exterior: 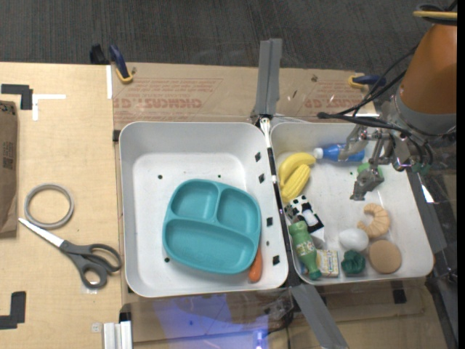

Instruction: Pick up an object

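Note:
My gripper hangs over the back half of the right bin, below the orange-banded wrist, and I see nothing in it. A blue bottle lies just to its left and a yellow banana farther left. In front of it sit a croissant, a white egg, a brown bun and a green lump. A green bottle, a black-and-white object and a small box lie along the bin's left side.
The left bin holds a teal divided plate with a carrot at its front right edge. Scissors and a tape roll lie on the bench to the left. Cables trail by the arm.

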Motion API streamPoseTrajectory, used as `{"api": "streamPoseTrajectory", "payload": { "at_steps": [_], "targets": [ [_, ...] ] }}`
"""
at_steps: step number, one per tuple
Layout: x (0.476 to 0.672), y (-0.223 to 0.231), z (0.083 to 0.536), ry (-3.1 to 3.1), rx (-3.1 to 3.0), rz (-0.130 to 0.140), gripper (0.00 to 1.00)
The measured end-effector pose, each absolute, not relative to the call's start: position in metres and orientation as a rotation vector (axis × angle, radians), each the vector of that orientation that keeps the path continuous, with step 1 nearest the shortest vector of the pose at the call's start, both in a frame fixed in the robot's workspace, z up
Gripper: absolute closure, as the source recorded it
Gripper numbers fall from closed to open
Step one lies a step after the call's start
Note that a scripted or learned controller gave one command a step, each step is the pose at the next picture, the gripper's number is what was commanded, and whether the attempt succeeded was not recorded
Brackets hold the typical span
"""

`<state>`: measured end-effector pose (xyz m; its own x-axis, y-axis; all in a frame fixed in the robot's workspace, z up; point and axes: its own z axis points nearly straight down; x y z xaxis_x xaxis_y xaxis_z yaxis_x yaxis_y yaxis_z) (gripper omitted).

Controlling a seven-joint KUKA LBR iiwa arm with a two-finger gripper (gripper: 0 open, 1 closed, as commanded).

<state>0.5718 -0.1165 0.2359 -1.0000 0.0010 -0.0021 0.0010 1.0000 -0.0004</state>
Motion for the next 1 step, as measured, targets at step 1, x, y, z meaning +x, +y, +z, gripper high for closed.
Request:
{"api": "streamPoseTrajectory", "payload": {
  "at_steps": [1],
  "targets": [
    [0.5572,-0.1007,0.1258,3.136,-0.215,0.001,0.00]
  ]
}}
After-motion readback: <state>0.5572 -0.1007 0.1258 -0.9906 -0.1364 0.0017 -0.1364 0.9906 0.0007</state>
